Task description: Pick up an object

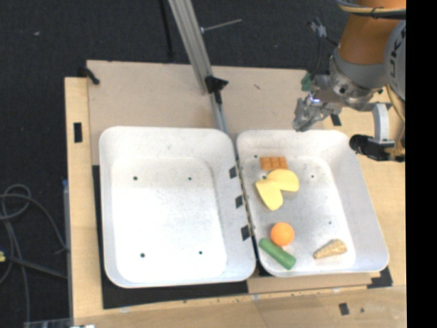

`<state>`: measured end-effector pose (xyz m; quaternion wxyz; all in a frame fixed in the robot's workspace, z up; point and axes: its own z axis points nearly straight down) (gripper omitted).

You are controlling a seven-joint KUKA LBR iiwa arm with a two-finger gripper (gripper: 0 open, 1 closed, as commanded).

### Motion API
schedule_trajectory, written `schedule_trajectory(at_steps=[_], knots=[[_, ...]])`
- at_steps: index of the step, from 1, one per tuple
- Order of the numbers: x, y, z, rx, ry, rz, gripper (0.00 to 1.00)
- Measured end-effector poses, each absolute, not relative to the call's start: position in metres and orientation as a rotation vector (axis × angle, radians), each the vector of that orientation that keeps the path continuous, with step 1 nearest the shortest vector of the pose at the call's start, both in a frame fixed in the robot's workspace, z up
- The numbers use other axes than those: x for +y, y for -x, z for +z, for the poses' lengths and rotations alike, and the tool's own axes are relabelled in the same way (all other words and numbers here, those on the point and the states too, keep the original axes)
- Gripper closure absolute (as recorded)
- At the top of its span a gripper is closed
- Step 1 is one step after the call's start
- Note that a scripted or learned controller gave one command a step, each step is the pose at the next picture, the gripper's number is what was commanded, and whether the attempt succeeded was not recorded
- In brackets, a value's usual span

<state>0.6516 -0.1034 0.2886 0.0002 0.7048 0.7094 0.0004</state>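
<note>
Hovering over the far rim of the right bin (pixel 355 183), the tool (pixel 305 117) carries nothing visible; its open-or-closed state cannot be told. Nearest candidate, the yellow pieces (pixel 276 187), lies nearer the camera and slightly left

A pale wooden bench (pixel 80 203) stood on a dark, speckled floor (pixel 41 39) that looked like carpet. Over the bench lay a sheet of brown board (pixel 143 94), and black matting (pixel 113 298) showed along its near edge. Two shallow white bins sat side by side on it, the left bin (pixel 109 183) and the right bin (pixel 362 203) touching along a line of small black clips (pixel 239 200). A slim aluminium post (pixel 188 33) rose at a slant behind the bins. Loose cables (pixel 20 210) trailed over the floor at the left. The light was even, with soft shadows.
</note>
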Motion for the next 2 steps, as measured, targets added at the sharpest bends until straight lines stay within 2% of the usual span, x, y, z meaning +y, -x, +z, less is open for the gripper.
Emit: schedule_trajectory(at_steps=[1, 2], knots=[[-0.056, -0.650, 0.271, 2.228, -2.216, -0.001, 1.00], [-0.004, -0.649, 0.276, 2.230, -2.214, 0.001, 1.00]])
